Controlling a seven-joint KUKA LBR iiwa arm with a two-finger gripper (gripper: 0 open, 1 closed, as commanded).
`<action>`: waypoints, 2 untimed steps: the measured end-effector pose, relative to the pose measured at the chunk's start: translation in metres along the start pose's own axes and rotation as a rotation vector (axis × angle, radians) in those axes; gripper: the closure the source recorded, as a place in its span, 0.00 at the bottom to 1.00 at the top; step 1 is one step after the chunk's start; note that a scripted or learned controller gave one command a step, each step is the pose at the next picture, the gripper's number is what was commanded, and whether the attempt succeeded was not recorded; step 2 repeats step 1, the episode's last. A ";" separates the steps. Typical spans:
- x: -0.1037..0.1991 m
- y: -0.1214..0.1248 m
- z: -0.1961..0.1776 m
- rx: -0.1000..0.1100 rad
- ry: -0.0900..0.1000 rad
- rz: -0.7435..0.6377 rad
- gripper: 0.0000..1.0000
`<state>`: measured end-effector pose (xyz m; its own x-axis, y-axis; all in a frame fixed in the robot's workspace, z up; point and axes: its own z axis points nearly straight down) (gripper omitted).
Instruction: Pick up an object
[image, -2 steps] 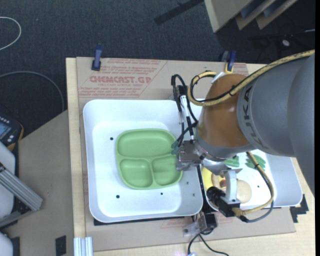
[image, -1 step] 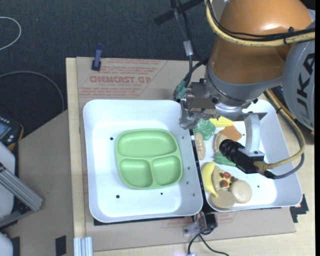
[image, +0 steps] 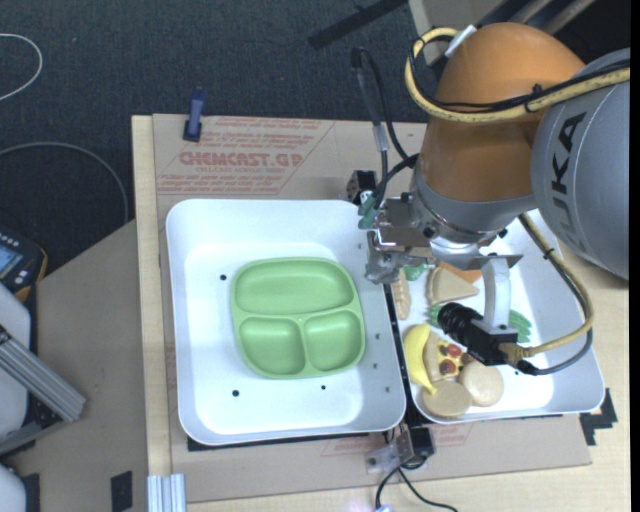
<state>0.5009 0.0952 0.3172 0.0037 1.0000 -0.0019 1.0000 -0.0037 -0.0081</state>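
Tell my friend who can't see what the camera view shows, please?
A grey robot arm with an orange band reaches down over the right white bin, where small toy foods, including a banana, lie piled. In the left white bin sits a green divided plate.

- Light is bright and even, falling from overhead, with no harsh contrast across the surface (image: 100, 300).
- The left white bin (image: 200, 390) is close to washed out; its inner floor shows only a faint soft shadow along the raised wall.
- The green tray (image: 298, 316) carries mild, diffuse sheen, no hard glare.
- The orange band (image: 500, 75) shows a broad soft highlight on top.
- The arm (image: 590, 170) casts shade over the right bin (image: 560, 390).
- Focus is fair; fine detail is slightly soft and grainy.
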 end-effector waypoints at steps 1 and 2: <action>0.024 0.073 0.056 -0.010 0.001 -0.006 1.00; 0.024 0.073 0.056 -0.010 0.001 -0.006 1.00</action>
